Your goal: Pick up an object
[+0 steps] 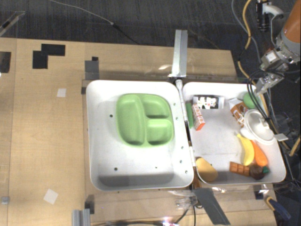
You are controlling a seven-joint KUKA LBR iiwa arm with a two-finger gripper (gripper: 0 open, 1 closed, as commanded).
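The right bin holds several small items. A black-and-white box lies at the back, with a red-and-white carton and a thin green pack beside it. On the right side are a green ball, a brown packet and a white cup. A banana, an orange carrot and a brown chocolate bar lie in front, and a tan pear-like piece sits in the front left corner. My gripper hangs above the bin's back right corner, with nothing seen in it.
A green divided plate lies in the left bin. A metal post stands behind the wall between the bins. Cables loop down at the arm's wrist on the right. Bare bench spreads to the left.
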